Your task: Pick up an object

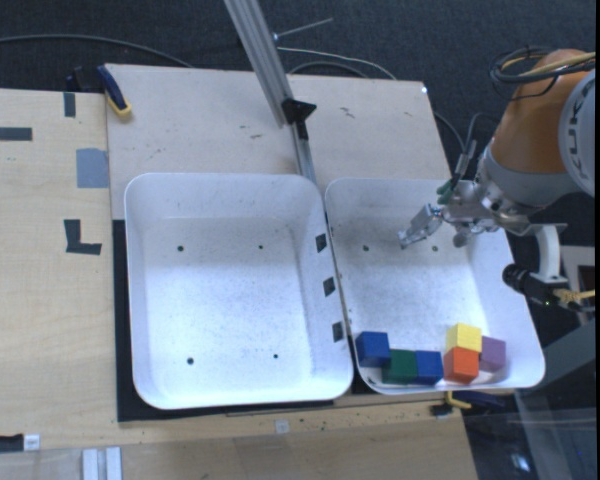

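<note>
The left bin (230,288) sits on the tabletop (40,268) with nothing to grab in it. The right bin (420,278) sits just beside it. Along its front wall, near the front edge of the tabletop, lie the blocks. From left to right they are a blue block (373,346), a green block (402,365), another blue block (428,367), an orange block (462,364) with a yellow block (466,336) behind it, and a purple block (493,351). They touch or nearly touch.

The jaws (417,229) hang over the back part of the right bin, well apart from the blocks. I cannot tell if they are open or closed. Nothing shows between them.

I think the arm must go toward the front of the bin and down. The first blue block looks easiest, since its left side is free.
</note>
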